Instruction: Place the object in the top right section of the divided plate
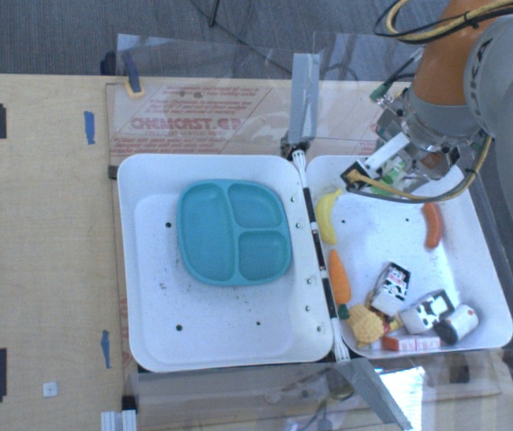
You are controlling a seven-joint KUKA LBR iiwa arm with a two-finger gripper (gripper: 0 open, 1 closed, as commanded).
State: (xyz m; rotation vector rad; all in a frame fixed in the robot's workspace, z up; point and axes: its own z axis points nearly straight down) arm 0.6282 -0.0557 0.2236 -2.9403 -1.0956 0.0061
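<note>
What could go wrong: The toys are lying close together in the right bin (pixel 472 268). The tool (pixel 406 167) could be grabbing two at once, or pushing one away and closing on nothing.
Wall worry: The banana (pixel 326 215) is lying right against the bin wall, so the tool could be bumping that wall going down for it.
Drop worry: The top right section (pixel 256 206) of the divided plate (pixel 204 241) is sitting just beside two other sections. A toy let go a bit off could be landing in the wrong one.
Tool: It is hanging over the far end of the right bin. I cannot tell if it is apart or together.
Toy and tool: The toys are all lying in the right bin. The sausage (pixel 432 224) is lying just below the tool. The banana is lying near it too, on the plate's side. The carrot (pixel 338 277) is lying farther off.
Plate and tool: The plate is sitting in the left bin (pixel 148 268), well apart from the tool.
</note>
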